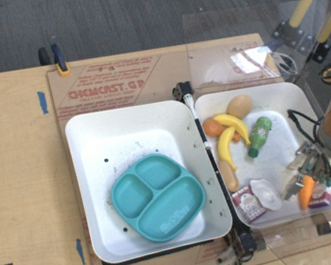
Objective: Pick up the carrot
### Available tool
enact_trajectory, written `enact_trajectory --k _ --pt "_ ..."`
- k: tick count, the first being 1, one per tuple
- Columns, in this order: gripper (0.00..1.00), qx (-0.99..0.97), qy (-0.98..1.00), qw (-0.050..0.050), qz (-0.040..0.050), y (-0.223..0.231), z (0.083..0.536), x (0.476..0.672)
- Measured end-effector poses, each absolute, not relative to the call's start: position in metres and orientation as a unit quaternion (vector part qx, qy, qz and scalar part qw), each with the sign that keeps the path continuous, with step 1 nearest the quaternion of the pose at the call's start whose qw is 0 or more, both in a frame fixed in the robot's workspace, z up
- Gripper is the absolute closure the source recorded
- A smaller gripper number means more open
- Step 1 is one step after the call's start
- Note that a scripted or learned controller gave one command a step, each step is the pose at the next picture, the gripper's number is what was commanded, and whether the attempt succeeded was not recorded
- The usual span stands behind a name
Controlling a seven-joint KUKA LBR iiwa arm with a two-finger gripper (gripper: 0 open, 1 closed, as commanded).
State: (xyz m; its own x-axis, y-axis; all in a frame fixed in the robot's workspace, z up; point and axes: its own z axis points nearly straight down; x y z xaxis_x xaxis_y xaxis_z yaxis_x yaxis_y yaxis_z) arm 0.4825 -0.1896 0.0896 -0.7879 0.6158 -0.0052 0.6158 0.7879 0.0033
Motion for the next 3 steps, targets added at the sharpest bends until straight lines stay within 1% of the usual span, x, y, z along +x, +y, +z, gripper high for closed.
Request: enact_trajectory --k 1,2,3 --pt "0.00 0.534 0.845 0.007 0.0038 -0.177 0.089 0.486" --pt "0.00 0.374 0.927 0.007 -0.0009 -0.170 0.089 0.483" --pt "1.00 0.375 0.927 0.018 -0.0006 -0.171 0.102 0.488"
